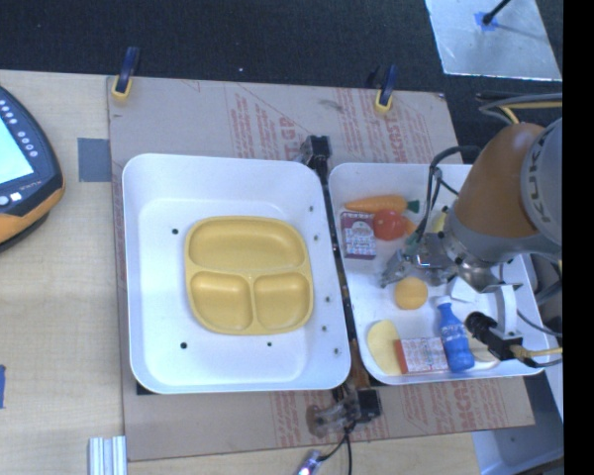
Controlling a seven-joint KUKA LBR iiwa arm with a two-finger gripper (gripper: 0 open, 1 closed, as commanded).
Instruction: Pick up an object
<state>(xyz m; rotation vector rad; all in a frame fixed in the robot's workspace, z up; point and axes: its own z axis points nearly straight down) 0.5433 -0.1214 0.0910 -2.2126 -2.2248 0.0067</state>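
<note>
The right bin (361, 349) holds several small items: an orange carrot (374, 204), a red tomato (390, 225), a dark red packet (357, 236), a small orange round piece (410, 293), a blue bottle (454, 338), a red-and-white box (423, 355) and a pale yellow disc (381, 340). My gripper (404, 265) hangs low over the bin's middle, just above the orange round piece and right of the packet. Its metal fingers point left. Nothing shows between them.
The left bin (148, 295) carries a yellow divided plate (247, 273). A teach pendant (10, 171) lies at the far left of the bench. Clamps (126, 72) hold the cardboard sheet at the back. The arm's orange band (500, 181) looms over the right bin's right side.
</note>
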